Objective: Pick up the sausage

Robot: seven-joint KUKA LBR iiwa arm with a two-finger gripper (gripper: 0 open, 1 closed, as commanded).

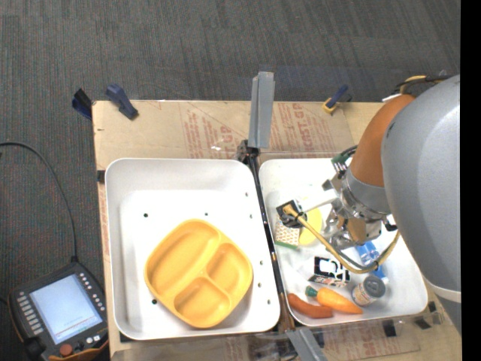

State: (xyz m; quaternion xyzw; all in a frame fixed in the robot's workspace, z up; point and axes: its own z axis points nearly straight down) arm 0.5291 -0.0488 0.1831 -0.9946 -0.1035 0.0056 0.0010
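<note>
currently the arm (421, 171), grey with an orange band, reaches in from the right and hangs over the right bin (279, 173). its end effector (347, 228) sits low above the middle of that bin; whether it is apart or together cannot be told from this slant, and no item is visible clamped in it.

the sausage (308, 306), reddish brown, lies at the near edge of the right bin, toward its left corner. it lies flat, touching or just beside the carrot (340, 301), which lies to its right. the sausage is apart from the end effector, nearer the camera.

other contents of the right bin: a small round can (370, 289) just right of the carrot, a blue item (367, 253) under the end effector, a black and white packet (329, 267) between the end effector and the sausage, and a yellow item (310, 226) near the bin's left wall.

the left bin (135, 179) carries a yellow divided plate (199, 272) with three compartments.

both bins rest on a cardboard-covered surface (173, 126). a handheld control pendant (56, 305) lies on the floor at lower left.
</note>
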